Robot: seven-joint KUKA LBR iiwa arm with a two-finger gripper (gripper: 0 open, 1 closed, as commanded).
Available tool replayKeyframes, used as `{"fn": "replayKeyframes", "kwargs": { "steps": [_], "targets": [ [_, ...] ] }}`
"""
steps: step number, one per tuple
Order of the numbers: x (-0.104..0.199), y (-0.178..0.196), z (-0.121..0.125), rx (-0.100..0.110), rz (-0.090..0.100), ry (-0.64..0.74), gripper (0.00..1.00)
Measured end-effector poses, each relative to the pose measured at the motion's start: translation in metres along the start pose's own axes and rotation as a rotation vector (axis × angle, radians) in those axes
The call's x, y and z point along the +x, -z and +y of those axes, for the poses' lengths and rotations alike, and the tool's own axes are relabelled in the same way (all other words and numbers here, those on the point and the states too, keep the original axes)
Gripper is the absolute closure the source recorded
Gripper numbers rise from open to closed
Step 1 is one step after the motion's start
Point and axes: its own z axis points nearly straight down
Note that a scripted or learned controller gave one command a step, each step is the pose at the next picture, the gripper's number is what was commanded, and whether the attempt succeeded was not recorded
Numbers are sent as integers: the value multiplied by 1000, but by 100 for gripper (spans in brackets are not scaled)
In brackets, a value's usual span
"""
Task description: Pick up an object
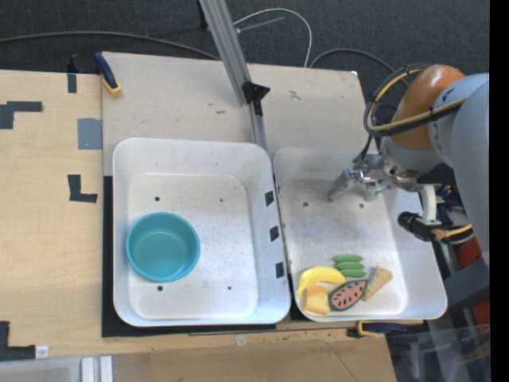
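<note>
Two shallow white bins sit side by side on the bench [48,134]. The left bin [199,153] holds a teal bowl [163,247], upright, in its near-left part. The right bin [318,165], taken here as the landmark, carries a cluster of toy foods along its near edge: a yellow banana [319,276], an orange-yellow block [316,300] just below it and touching, a watermelon slice [347,295] beside these, a green pea pod [348,262] just above the slice, and a tan cone-shaped piece [378,280] at the slice's right, tilted. The grey arm [469,150], with its orange band [425,106], reaches in over the bin's right rim. The hand [344,188] hangs over the far half of this bin, pointing toward its centre and well apart from the food cluster; whether its tips are together or apart cannot be told, and nothing is visible between them. A slanted metal post [227,42] rises from the far edge between the bins.
</note>
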Motion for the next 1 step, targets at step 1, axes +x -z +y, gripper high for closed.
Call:
{"fn": "replayKeyframes", "kwargs": {
  "steps": [1],
  "targets": [
    [0,12,1,-1,0,1,100]
  ]
}}
